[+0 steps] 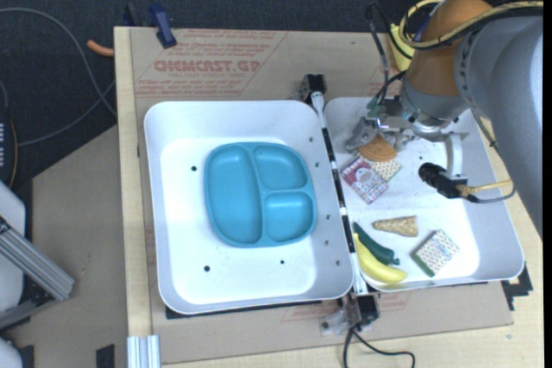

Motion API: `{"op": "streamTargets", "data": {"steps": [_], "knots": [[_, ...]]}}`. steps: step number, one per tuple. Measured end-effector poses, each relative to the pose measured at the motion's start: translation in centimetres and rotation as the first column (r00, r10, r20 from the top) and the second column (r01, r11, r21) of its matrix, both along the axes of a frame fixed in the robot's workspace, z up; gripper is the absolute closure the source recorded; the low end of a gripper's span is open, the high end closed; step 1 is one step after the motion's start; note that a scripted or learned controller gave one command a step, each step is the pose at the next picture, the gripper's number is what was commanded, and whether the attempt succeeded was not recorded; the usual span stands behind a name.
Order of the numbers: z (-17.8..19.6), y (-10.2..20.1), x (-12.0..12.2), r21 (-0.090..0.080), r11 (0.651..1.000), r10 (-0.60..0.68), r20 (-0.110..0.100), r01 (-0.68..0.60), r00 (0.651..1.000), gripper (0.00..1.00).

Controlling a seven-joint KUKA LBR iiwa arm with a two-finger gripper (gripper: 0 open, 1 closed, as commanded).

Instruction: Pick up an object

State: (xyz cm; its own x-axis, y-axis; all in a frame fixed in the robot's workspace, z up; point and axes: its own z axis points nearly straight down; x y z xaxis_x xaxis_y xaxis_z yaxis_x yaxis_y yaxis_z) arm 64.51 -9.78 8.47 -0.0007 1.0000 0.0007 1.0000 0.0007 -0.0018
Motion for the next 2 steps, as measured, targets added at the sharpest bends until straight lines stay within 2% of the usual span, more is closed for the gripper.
{"op": "streamTargets", "data": {"steps": [1, 2], "knots": [[0.0, -2.1, 1.3, -0.002, 1.000, -0.001, 0.005, 0.001, 1.000, 0.00], [1.1, -2.1, 1.4, -0.003, 1.000, -0.001, 0.008, 0.001, 1.000, 1.00]]}}
